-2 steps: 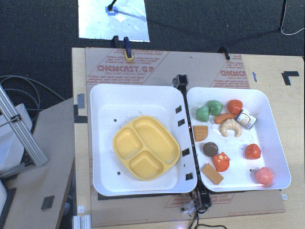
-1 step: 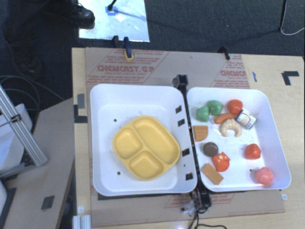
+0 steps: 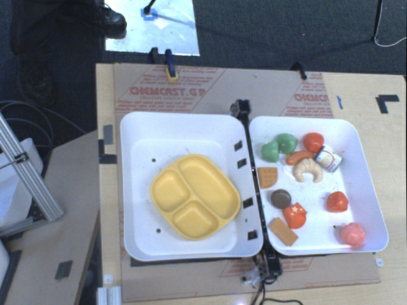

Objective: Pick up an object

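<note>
Hidden and unclear bits

The small can (image 3: 328, 159) has an unreadable label — the croissant (image 3: 308, 169) covers its lower edge and part of the sausage (image 3: 299, 157).

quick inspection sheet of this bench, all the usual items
surface: cardboard-covered bench bearing left bin and right bin
job's things: yellow divided tray in the left bin; toy foods in the right bin, among them a croissant, green pieces, a small can and a pink ball
clutter: nothing seen
grippers: nothing seen
cables: wires at the near edge; a cable on the floor
surroundings: dark carpet, metal frame
</note>
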Controlling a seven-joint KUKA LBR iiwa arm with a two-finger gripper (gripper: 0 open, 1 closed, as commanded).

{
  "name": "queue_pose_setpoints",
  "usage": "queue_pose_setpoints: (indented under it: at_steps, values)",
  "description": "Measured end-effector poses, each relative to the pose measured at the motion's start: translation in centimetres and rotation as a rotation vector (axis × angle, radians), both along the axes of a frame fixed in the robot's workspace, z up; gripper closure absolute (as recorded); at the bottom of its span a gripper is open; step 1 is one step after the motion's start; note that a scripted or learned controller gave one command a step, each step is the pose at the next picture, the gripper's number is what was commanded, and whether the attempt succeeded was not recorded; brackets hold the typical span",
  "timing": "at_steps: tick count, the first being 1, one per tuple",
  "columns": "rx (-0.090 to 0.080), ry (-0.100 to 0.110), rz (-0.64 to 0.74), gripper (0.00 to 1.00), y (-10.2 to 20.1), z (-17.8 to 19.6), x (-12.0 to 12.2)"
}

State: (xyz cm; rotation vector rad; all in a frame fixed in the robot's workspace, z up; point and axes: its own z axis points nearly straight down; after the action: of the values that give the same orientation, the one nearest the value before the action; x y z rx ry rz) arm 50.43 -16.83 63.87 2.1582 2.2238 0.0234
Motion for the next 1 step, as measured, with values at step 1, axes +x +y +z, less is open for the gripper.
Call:
queue_pose_setpoints:
  at_steps: [1]
  values:
    - [0.000, 0.001, 0.001, 0.00, 0.01, -0.04, 0.00]
